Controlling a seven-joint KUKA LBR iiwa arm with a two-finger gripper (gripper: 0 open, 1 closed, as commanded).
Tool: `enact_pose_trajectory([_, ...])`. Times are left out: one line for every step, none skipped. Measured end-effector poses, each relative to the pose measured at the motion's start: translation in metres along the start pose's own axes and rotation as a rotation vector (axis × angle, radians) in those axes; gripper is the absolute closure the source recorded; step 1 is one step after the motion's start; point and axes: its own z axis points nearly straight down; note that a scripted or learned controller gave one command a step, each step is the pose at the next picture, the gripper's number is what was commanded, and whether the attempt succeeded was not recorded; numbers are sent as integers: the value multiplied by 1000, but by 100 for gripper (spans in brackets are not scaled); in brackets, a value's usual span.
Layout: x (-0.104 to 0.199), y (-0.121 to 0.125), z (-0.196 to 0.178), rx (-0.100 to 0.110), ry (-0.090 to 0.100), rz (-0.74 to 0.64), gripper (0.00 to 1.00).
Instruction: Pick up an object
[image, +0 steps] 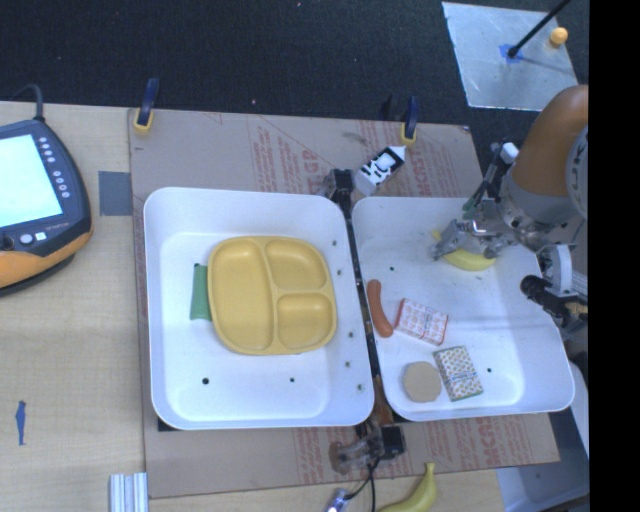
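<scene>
In the right bin (520, 395), my gripper (467, 243) is down at the far side, right over a small yellow banana (470, 262). Its fingers stand apart, one on each side of the banana's upper edge, and the gripper is open. Part of the banana is hidden under it. Nearer the front lie a reddish sausage (380, 308), a pink patterned packet (421, 322), a round tan biscuit (421, 381) and a checkered packet (459, 372).
The left bin (170, 390) holds a yellow divided plate (270, 295) with a green item (200, 292) against its left side. A tablet (30, 200) sits at the far left of the bench. Another banana (418, 492) lies at the front edge.
</scene>
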Motion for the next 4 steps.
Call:
enact_pose_trajectory([56, 14, -13, 7, 2, -2, 0])
enact_pose_trajectory([23, 18, 14, 6, 2, 2, 0])
enact_pose_trajectory([23, 19, 4, 4, 0, 0, 100])
enact_pose_trajectory([90, 6, -17, 9, 4, -1, 100])
